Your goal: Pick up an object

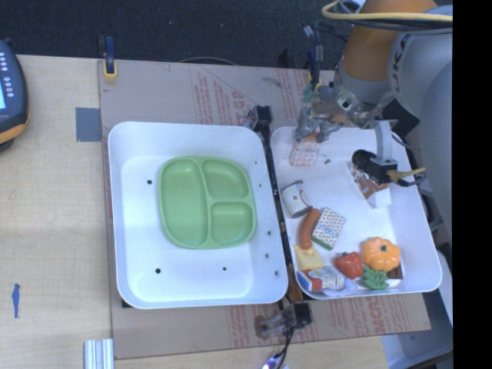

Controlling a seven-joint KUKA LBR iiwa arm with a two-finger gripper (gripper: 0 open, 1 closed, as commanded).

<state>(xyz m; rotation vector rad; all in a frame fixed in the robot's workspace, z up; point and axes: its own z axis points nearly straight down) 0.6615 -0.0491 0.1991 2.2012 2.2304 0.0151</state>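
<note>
Gripper (314,129) sits over the right bin's (406,206) far-left corner, grip state I can't tell, just above a small pink-checked packet (304,154); I'd drop straight down, centred on it, clear of the bin wall.

Wooden bench (54,229), dark floor (192,10) behind

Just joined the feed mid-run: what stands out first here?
The green divided plate lies alone in the left bin. The right bin is cluttered: an orange pumpkin, a red tomato and a sausage crowd its near end. The gripper hangs over its far left corner.
</note>
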